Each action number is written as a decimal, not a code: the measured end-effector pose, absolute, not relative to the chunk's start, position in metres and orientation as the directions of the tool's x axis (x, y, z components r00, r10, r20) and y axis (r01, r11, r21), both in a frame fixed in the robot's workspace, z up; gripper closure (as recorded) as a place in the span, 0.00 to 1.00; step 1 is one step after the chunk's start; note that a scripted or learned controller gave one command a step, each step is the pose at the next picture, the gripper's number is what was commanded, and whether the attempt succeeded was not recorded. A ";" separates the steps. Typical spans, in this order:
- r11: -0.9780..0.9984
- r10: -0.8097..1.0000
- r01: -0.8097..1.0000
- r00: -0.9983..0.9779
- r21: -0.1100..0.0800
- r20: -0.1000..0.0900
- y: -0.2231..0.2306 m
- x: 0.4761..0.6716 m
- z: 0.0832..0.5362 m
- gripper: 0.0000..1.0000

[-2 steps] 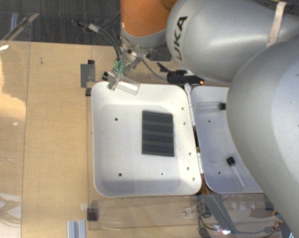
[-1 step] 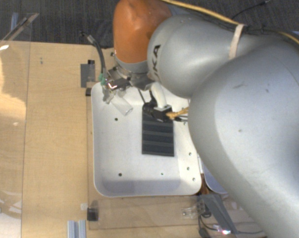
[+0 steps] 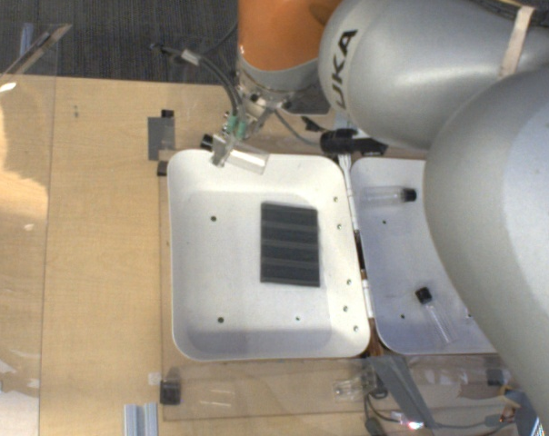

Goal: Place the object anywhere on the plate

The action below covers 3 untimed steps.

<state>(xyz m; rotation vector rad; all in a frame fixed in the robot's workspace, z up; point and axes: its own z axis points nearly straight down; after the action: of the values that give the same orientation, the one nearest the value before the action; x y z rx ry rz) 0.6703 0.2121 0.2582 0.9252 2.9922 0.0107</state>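
You'll find the end effector (image 3: 234, 143) at the far left corner of the left bin (image 3: 193, 271), hanging under the arm's (image 3: 411, 71) orange band with thin cables looping round it. A pale bar (image 3: 245, 160) lies across the bin's rim right beneath it, and you cannot tell whether that bar belongs to the tool or is a separate thing. Nor can you tell whether the end effector is open or closed, since the view is too small and cluttered there. The plate (image 3: 290, 243), a dark ribbed rectangle, lies flat in the middle of the left bin with bare white floor all round it, well apart from the end effector. The loose objects you can make out are in the right bin (image 3: 388, 243): an upper tube (image 3: 393, 193), clear with a dark cap, lying near the far wall, and a lower tube (image 3: 431, 307), also clear with a dark end, lying at a slant near the arm's edge. Neither touches the plate. The arm's grey bulk covers the right part of that bin. Both bins sit on the wooden table (image 3: 93, 243).
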 end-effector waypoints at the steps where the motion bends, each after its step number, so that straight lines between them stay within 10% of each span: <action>1: 0.725 0.689 0.689 -0.725 0.006 -0.002 0.236 0.663 0.246 1.00; 2: 0.830 0.558 0.558 -0.830 0.008 -0.005 0.226 0.664 0.235 1.00; 3: 0.590 0.808 0.808 -0.590 0.001 0.000 0.235 0.654 0.121 1.00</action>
<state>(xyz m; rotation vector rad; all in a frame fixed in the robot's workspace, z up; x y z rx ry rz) 0.6541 0.2350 0.1214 1.4226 2.8007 0.0013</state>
